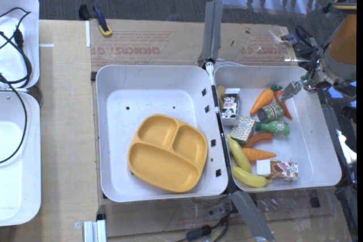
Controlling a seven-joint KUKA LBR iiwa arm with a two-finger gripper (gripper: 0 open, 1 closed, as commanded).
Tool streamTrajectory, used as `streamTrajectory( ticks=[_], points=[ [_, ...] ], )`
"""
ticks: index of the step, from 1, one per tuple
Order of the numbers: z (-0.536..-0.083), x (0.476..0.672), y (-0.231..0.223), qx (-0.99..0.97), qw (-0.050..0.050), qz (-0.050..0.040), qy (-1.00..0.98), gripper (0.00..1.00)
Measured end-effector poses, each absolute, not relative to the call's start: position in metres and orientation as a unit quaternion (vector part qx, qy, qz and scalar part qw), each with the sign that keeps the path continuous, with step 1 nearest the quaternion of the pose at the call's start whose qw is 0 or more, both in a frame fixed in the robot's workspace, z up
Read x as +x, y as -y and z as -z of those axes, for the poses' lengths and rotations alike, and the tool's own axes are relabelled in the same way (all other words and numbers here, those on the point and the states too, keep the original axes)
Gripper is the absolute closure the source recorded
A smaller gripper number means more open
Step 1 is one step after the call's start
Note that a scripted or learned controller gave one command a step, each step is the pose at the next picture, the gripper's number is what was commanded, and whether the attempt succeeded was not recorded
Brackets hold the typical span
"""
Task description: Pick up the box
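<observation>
Approach step. My tool (290, 90) hangs over the right bin (332, 164), far side; spread or pressed together, cannot tell. Box (276, 169) lies near the bin's front wall. Next: travel forward, descend.

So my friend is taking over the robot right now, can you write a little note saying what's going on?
Gripper: above the right bin's upper right part, near the carrots, holding nothing. I can't tell if it's open.
Boxes: all in the right bin. One box lies at the near edge beside the bananas; two smaller cartons sit by the left wall.
Done: nothing picked yet.
Left: reach a box, grip it, lift it.
</observation>
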State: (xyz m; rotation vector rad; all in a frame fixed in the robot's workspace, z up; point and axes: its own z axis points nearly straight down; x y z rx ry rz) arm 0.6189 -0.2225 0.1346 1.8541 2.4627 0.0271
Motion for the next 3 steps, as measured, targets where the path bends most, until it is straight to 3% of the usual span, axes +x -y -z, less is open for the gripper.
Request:
streamTrajectory(
  ticks=[1, 2, 3],
  points=[
    [-0.134, 0.619, 0.224, 0.563, 0.031, -0.0069, -0.826, 0.00],
    [-0.182, 0.603, 0.185, 0.525, 0.001, 0.0001, -0.851, 0.00],
    [-0.107, 0.581, 0.169, 0.541, 0.004, -0.0008, -0.841, 0.00]
  ],
)
